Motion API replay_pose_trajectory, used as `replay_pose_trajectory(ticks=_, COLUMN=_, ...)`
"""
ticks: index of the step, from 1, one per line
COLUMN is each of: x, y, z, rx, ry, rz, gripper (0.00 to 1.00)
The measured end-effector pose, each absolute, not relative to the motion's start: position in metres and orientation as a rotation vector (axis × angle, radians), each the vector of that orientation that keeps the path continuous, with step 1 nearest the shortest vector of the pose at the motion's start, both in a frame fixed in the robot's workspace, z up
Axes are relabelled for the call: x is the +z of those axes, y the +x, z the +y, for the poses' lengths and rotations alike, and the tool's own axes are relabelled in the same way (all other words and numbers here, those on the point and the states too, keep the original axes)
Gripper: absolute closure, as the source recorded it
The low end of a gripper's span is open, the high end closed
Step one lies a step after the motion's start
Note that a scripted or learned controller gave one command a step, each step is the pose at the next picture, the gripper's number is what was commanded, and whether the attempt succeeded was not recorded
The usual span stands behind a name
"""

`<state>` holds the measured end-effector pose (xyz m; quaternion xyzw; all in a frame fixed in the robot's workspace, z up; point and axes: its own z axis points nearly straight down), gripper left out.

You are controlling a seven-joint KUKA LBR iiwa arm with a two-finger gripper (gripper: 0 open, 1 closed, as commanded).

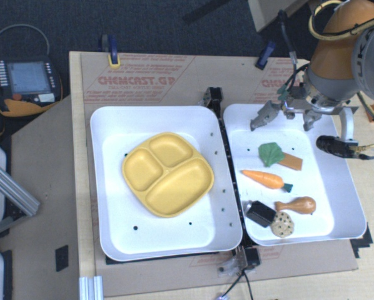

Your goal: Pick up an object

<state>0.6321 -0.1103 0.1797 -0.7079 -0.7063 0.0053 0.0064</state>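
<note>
Left bin [106, 167]: yellow divided plate [168, 174] at centre, not a likely pick.

Right bin [343, 186]: carrot [262, 178] mid-bin, long axis nearly level, tip toward the left wall, green stub toward the right. Broccoli piece [273, 153] just above it; black block [260, 214], cookie [282, 224] and drumstick [296, 205] near the front edge.

Gripper [282, 116] over the back edge, fingers apart, nothing between them.

Risk: carrot is round and smooth; closing along its length could roll it or nudge the broccoli piece.
</note>
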Motion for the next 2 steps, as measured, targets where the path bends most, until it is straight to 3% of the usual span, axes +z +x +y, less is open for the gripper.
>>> replay_pose_trajectory(ticks=1, x=0.189, y=0.635, z=-0.11, rx=0.001, ry=-2.221, rz=-2.221, gripper=0.0)
replay_pose_trajectory(ticks=2, x=0.127, y=0.629, z=-0.109, rx=0.006, ry=-2.218, rz=-2.217, gripper=0.0)
